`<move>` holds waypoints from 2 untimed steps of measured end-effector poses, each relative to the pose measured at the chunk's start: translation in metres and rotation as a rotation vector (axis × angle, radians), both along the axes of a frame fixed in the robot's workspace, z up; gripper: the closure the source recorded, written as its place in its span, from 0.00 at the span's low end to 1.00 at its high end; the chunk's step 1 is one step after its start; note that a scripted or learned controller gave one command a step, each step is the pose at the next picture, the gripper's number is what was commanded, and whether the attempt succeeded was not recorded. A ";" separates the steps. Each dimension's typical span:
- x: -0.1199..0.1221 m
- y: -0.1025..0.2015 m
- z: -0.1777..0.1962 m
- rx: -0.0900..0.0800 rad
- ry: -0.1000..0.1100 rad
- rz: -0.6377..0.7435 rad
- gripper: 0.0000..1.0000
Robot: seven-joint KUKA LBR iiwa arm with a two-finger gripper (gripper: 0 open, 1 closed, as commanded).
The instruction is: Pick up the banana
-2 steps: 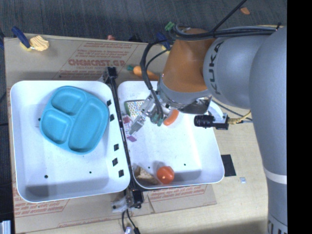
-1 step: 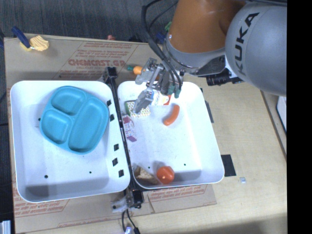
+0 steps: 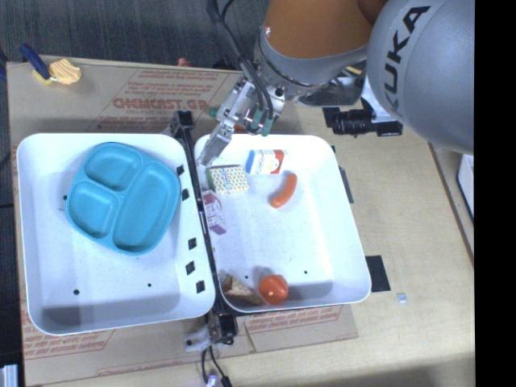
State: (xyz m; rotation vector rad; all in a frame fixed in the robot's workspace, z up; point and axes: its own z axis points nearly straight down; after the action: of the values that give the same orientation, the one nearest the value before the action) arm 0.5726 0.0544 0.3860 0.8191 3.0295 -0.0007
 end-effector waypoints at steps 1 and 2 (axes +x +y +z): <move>0.008 0.093 0.019 0.001 0.002 -0.093 0.00; 0.009 0.093 0.029 -0.001 0.000 -0.087 1.00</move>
State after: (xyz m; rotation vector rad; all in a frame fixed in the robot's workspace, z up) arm 0.5814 0.1476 0.4155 0.9500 2.9908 -0.0026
